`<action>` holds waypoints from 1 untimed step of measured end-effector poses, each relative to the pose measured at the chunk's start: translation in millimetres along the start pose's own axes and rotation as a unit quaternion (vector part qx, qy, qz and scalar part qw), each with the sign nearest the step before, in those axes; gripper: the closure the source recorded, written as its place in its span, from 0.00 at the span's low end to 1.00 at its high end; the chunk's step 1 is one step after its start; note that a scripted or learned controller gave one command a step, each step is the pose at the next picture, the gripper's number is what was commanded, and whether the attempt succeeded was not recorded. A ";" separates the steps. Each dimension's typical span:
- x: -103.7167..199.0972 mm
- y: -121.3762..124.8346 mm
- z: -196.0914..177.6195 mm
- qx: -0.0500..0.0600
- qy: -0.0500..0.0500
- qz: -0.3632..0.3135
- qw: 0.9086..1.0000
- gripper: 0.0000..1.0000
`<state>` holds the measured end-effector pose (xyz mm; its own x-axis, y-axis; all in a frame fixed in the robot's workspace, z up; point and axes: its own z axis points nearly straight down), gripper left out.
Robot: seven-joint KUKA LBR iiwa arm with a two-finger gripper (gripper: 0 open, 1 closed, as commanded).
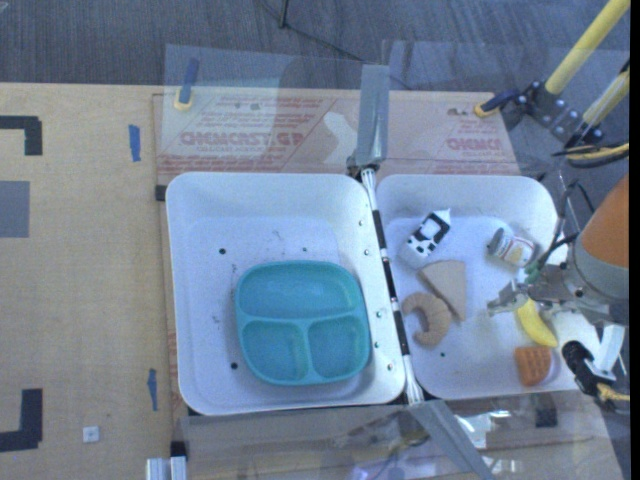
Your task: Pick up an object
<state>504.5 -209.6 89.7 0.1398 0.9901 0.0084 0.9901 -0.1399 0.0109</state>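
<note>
In the left bin [200, 218] I see the biggest item, a teal divided tray [300, 321], lying flat and well apart from the arm. The right bin [470, 193] holds everything else I could go for: a tan wedge [450, 285] near the middle, a brown curved toy [430, 320] touching its lower edge, a black-and-white cow toy [427, 236] above them, a small jar [508, 247] toward the right wall, an orange piece [534, 365] near the lower right corner, and a yellow banana [534, 324] just above it. The arm comes in from the right with its gripper [520, 298] low over the bin, just beside the banana's upper end.

My worry, as a guess, is the crowding: the banana lies close to the bin wall and the orange piece, so a closing grasp could nudge it aside or catch the wall.

As for the fingers, I cannot tell how far apart they stand, and I see nothing clearly held between them
</note>
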 end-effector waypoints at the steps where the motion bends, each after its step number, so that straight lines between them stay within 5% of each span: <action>1: -5.2 -0.4 -9.4 -0.002 -0.004 0.003 1.000 1.00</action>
<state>503.3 -214.8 99.0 0.1463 0.9892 0.0006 0.9891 -0.1463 0.0139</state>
